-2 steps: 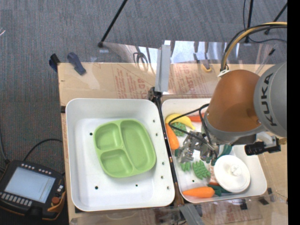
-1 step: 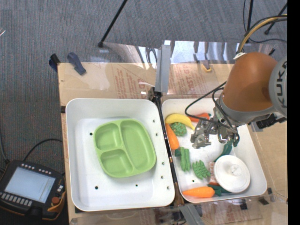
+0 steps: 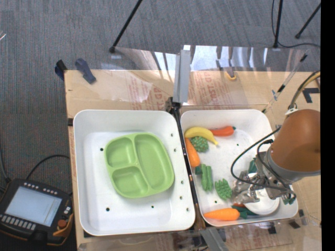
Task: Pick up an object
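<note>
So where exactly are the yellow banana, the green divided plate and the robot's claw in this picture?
Yellow plastic banana (image 3: 201, 134), camera view: middle of its curved body.
Green three-compartment plastic plate (image 3: 139, 164), camera view: ridge where the dividers meet.
Robot's two-finger gripper (image 3: 250, 192), camera view: metal tip, low in the right bin.

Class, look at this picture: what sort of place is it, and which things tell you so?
Probably a robotics lab: a robot arm reaches over two white bins of toy vegetables, a control pendant lies on carpet, and stand legs rise behind.
</note>
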You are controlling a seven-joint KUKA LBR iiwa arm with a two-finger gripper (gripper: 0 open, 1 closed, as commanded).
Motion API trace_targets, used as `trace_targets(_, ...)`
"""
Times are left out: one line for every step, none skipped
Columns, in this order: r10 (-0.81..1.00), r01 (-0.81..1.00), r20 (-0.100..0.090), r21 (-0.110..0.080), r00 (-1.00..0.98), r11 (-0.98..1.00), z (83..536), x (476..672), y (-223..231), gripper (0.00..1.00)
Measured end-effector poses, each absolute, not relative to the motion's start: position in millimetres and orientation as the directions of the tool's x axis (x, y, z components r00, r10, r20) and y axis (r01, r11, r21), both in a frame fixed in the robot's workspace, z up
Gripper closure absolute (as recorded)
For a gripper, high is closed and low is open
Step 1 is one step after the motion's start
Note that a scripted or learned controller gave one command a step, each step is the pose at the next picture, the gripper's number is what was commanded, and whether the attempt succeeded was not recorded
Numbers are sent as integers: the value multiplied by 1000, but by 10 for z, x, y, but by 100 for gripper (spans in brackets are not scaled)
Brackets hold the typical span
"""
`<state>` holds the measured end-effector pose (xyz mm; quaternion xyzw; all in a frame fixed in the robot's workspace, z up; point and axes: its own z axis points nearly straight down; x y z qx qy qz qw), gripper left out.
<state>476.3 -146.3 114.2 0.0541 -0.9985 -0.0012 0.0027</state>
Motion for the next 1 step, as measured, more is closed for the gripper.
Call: trace_targets(142, 142, -12, 0, -990, 990, 949, 5281, -1201, 100)
